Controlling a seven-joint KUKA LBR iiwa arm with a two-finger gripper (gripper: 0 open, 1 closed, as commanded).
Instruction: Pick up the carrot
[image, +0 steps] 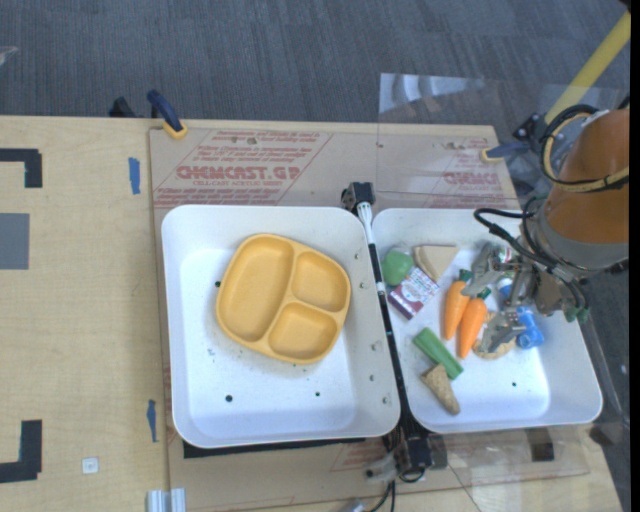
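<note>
Two orange carrots lie side by side in the right bin (570, 400), a shorter one (453, 308) and a longer one (469, 327), both with green tops pointing to the far side. My gripper (500, 296) hangs just right of the longer carrot, over the bin's right half. Its fingers stand apart, one (487, 264) near the carrot tops and one (508, 326) lower down. It is open, and no carrot is between the fingers. The arm's orange band (592, 175) rises behind it.
The right bin also holds a green ball (397, 266), a sandwich wedge (435, 260), a purple packet (411, 293), a green piece (437, 352), a brown cone (441, 389), a tan ring (492, 346) and a blue object (529, 331) under the gripper. A yellow divided plate (284, 297) sits in the left bin (190, 400).
</note>
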